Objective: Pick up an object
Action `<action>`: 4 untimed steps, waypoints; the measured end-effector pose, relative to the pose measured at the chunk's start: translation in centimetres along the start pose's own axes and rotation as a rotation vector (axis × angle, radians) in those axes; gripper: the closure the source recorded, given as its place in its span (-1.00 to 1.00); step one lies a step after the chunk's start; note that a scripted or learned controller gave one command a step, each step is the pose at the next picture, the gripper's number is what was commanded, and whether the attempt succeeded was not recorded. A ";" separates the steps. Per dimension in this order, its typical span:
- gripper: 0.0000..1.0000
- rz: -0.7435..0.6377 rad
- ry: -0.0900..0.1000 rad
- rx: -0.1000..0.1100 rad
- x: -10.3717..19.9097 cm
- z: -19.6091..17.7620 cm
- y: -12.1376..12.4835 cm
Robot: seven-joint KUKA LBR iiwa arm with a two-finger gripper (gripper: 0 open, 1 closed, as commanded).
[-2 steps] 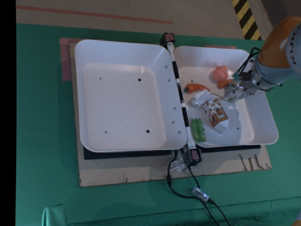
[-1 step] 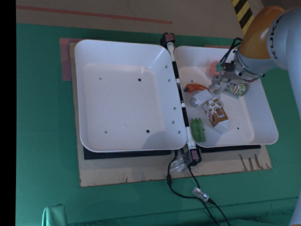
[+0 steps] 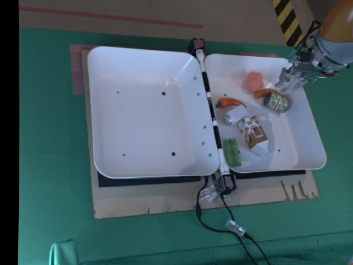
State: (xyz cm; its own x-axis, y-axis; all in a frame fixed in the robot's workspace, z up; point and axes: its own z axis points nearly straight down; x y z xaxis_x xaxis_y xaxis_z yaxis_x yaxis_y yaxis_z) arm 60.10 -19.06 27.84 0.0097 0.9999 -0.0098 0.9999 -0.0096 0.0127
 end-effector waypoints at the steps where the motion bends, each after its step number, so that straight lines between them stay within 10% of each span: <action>1: 1.00 -0.003 0.002 -0.001 2.3 -3.8 4.8; 2: 1.00 -0.002 0.000 0.001 0.4 8.4 7.6; 3: 1.00 -0.002 -0.001 0.001 1.1 9.2 7.5; 4: 1.00 0.000 0.002 0.008 0.1 7.6 1.9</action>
State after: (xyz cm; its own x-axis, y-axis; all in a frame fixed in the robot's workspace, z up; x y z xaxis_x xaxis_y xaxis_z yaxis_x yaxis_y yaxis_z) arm 62.12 -19.05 20.25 0.0100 0.9999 -0.0078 0.9999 -0.0099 0.0051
